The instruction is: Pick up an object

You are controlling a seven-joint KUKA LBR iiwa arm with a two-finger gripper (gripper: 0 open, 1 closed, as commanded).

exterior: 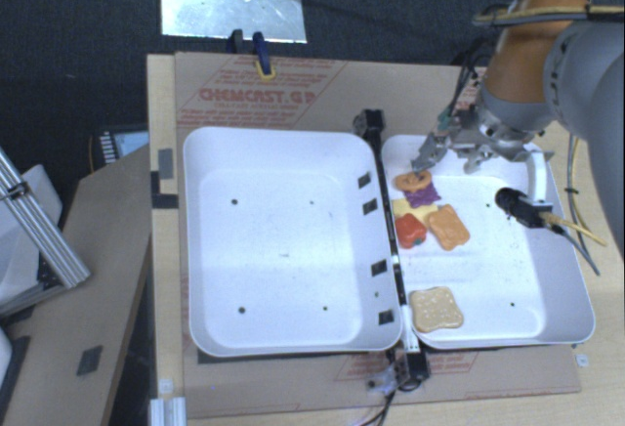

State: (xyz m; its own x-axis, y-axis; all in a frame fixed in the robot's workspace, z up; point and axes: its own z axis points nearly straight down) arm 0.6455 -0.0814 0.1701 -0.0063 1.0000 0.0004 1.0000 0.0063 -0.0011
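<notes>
Bins come first, since they are the biggest things. Two white ones sit side by side on the bench. The left bin [283,238] has nothing but small dark dots on its floor. The right bin [508,268] holds all the toy food.

Next biggest is the grey arm [576,63] with its orange band, coming in from about two o'clock. Its gripper [430,152] hangs low over the top left corner of the right bin. I cannot tell how its tips are set, because they are small and blurry. Nothing can be seen held in it.

Now the little things. Take the middle of the right bin as the middle of a clock. A tan toast slice [437,309] lies at about seven o'clock, well apart from the rest. An orange piece [449,227] lies at about ten o'clock, and a red piece [410,231] is just beside it. A purple piece [426,196] touches a small round orange piece [413,182], which sits right under the gripper.

I think the pick is not done yet. The reach looks finished. Closing and lifting are left.
</notes>
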